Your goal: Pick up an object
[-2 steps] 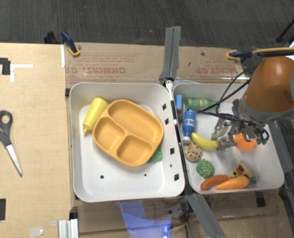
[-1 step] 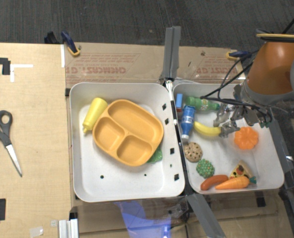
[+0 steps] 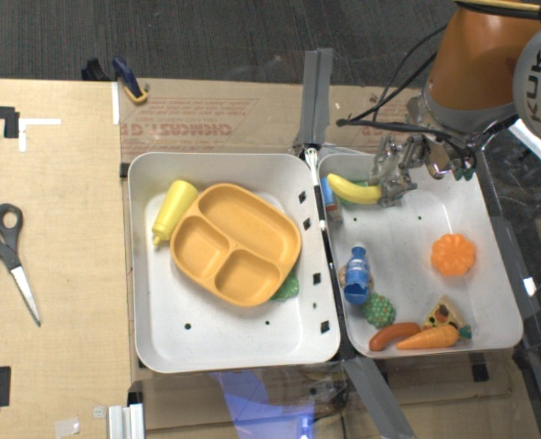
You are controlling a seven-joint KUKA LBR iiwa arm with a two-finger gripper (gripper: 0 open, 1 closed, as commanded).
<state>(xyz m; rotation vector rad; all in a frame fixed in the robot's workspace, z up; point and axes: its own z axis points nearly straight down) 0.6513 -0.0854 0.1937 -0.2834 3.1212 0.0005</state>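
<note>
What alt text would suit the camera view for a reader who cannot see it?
A metal two-finger gripper sits at the tip of a yellow toy banana in the right white bin. The left white bin holds an orange divided plastic tray.

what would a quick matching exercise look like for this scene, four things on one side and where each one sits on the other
Things:
1. banana
2. divided yellow tray
3. orange pumpkin toy
4. scissors

Places:
A. on the wooden bench, left of both bins
B. left bin, lying across its middle
C. right bin, far left corner, next to the gripper
D. right bin, towards its right wall

Pairs: 1-C, 2-B, 3-D, 4-A
</note>
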